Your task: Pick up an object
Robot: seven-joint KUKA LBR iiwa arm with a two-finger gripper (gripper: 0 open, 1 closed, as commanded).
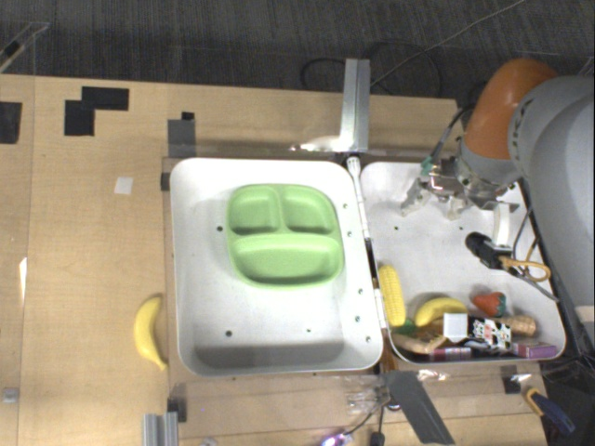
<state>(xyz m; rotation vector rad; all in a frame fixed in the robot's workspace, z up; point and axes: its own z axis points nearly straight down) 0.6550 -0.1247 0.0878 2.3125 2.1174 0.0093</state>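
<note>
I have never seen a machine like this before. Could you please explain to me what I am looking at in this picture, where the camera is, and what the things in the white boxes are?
The picture comes from one camera fixed above a workbench, looking down at a slant. The big grey shape with an orange band is a robot arm reaching in from the right. At its end is a gripper, a two-finger hand, hanging over the right bin. I see nothing held in it.

Two shallow white bins sit side by side. The left bin holds a green divided plate. The right bin holds toy food piled along its near edge: a corn cob, a banana, and other small items. Another yellow banana lies on the wooden bench, left of the bins.
</note>
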